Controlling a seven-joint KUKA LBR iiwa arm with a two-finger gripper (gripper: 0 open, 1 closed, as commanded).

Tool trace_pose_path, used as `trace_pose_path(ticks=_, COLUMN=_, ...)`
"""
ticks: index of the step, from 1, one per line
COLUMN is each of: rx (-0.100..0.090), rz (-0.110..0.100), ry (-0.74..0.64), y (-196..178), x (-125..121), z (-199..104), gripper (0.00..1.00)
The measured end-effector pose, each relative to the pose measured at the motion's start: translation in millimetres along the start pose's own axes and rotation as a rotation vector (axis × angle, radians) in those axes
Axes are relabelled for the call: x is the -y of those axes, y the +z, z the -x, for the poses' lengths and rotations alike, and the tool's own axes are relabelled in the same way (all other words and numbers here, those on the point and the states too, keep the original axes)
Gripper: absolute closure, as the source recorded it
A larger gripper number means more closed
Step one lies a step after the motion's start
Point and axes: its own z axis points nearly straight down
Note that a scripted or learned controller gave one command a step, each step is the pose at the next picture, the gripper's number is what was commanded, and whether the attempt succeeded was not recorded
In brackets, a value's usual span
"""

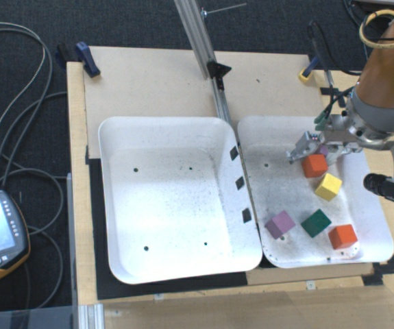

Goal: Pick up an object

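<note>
The surface carries two shallow white bins side by side. The left bin sits toward nine o'clock, and the right bin toward three o'clock holds all five blocks.

The arm comes in from three o'clock, its orange band high at about two o'clock, and its claw hangs low over the upper part of the right bin. A metal finger points out toward nine o'clock. An orange-red block lies directly at six o'clock of the claw, touching or nearly touching its underside; whether the claw is open, closed or gripping this block cannot be told, since the wrist covers the fingertips.

Just at five o'clock of that block is a yellow block, close beside it but apart. Farther down toward six o'clock, a green block rests near the bin's middle, with a purple block at its nine o'clock and a second orange block at its four o'clock, near the bin's lower rim.

A slanted metal rail crosses the surface from twelve o'clock down to the gap between the bins.
</note>
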Motion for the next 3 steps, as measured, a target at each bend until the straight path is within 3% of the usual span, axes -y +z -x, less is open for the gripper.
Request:
trace_pose_path(ticks=1, rx=0.001, rz=-0.01, ry=0.006, y=74, x=14, z=57, gripper=0.0)
trace_pose_path(ticks=2, rx=0.004, rz=0.009, ry=0.0, y=111, x=-14, z=66, gripper=0.0)
trace_pose_path(ticks=3, rx=0.002, rz=-0.001, ry=0.003, y=123, x=-30, z=56, gripper=0.0)
